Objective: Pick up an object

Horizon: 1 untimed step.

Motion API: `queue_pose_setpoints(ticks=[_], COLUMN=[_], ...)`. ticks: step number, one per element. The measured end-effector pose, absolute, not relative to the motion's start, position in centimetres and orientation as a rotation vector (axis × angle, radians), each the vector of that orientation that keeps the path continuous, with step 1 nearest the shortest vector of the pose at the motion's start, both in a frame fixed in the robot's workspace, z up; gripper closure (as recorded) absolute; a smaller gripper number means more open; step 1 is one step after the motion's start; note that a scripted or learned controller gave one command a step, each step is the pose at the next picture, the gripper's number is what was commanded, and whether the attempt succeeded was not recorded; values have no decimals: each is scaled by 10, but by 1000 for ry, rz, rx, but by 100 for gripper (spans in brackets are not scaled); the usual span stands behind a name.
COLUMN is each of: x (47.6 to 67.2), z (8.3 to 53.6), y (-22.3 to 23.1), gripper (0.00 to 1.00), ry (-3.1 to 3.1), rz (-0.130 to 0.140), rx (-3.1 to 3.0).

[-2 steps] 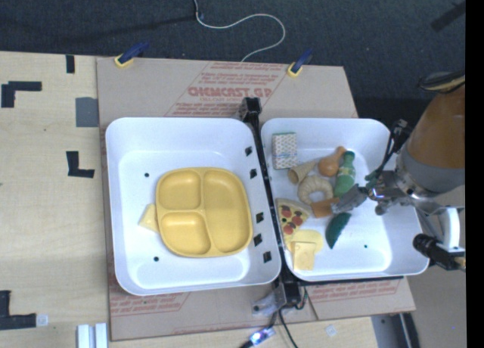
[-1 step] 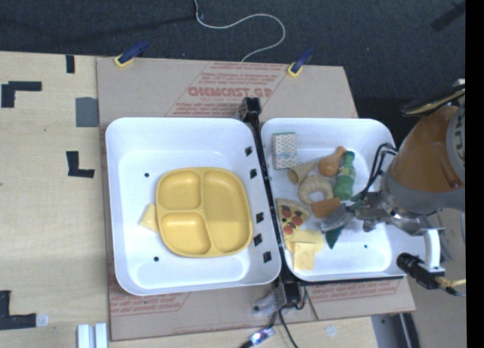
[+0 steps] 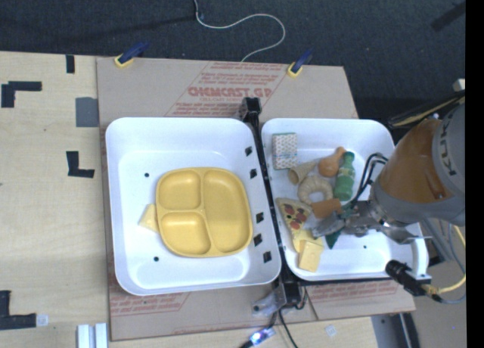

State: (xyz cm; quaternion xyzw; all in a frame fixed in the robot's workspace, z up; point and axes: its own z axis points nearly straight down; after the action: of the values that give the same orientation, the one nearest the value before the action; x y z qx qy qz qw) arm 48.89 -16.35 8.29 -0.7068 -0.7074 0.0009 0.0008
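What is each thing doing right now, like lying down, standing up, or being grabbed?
yellow plate: lying flat in the left bin
green bottle: lying on its side in the right bin
pizza slice: lying flat
gripper: low over the toys

A yellow divided plate [image 3: 203, 211] sits in the white left bin [image 3: 125, 150]; right of it lie a green bottle [image 3: 345, 177] and a checkered box [image 3: 285, 150].

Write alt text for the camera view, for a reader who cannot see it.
A grey robot arm reaches from the right, its gripper low among toy food in the right bin: pizza slice, cheese wedge, green bottle. The left bin holds a yellow divided plate.
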Motion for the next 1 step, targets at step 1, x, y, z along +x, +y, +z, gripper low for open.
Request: queue_pose_setpoints(ticks=[1], x=[489], z=[95], y=[-164], gripper=[100], ry=[-2222], rz=[1], rx=[-2220])
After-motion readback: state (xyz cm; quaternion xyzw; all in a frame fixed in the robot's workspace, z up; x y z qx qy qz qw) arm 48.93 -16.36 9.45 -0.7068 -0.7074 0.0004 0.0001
